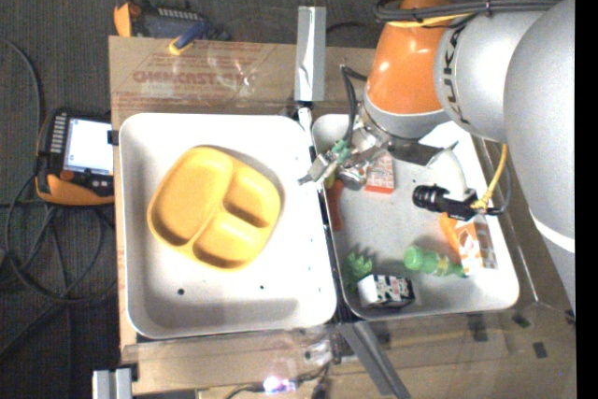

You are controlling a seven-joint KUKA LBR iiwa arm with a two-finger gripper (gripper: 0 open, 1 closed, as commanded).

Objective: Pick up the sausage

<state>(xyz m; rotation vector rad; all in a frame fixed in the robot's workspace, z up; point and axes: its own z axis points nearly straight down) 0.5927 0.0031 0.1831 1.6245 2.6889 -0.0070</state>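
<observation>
Along the right bin's (509, 294) left wall, I'm watching the gripper (329, 165) hanging low over the sausage (334, 212), lining up; jaw state I cannot tell.

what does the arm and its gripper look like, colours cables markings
The thick, rounded grey arm has a glossy orange band above the wrist and dark lettering on its side. Black cables loop over the top, and a yellow cable hangs beside it. The small metal gripper shows green bits.
</observation>
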